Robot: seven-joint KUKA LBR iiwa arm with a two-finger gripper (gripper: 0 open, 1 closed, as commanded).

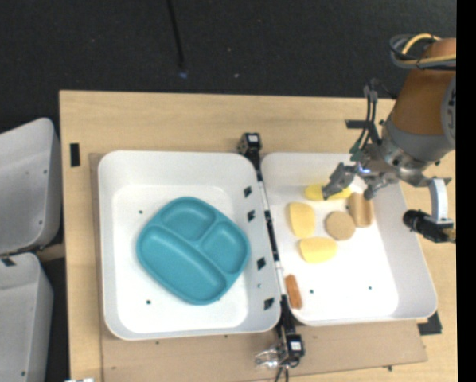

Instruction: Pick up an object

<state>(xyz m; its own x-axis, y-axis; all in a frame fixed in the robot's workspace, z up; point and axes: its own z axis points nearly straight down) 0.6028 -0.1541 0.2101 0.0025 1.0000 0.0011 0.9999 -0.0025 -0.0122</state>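
Here, yellow piece (318, 192) just beside the claw (354, 181).

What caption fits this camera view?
Pincer hovers over yellow food pieces in right bin; teal divided plate sits in left bin.

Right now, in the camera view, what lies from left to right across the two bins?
Teal divided plate → orange-brown stick by the divider → two pale yellow pieces stacked near and far → round tan piece → brown piece, under the gripper.
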